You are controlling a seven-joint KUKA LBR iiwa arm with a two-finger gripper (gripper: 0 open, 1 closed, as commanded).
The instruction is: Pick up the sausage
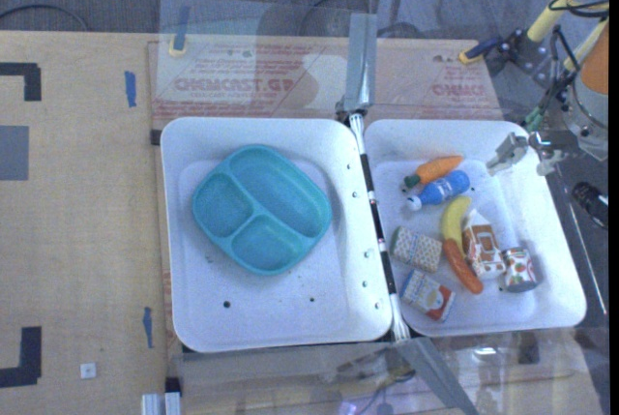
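Observation:
The sausage (462,266) is a slim orange-red piece lying at a slant in the right bin (561,239), between a yellow banana (455,218) and a small printed carton (483,250). My gripper (523,157) hangs over the bin's upper right corner, well up and to the right of the sausage. It is open, its fingers spread with nothing between them.
An orange carrot (440,168) and a blue bottle (442,189) lie at the bin's top. A speckled box (417,249), a red-cornered packet (427,295) and a small can (518,269) crowd the sausage. A teal divided plate (261,207) sits in the left bin (184,307).

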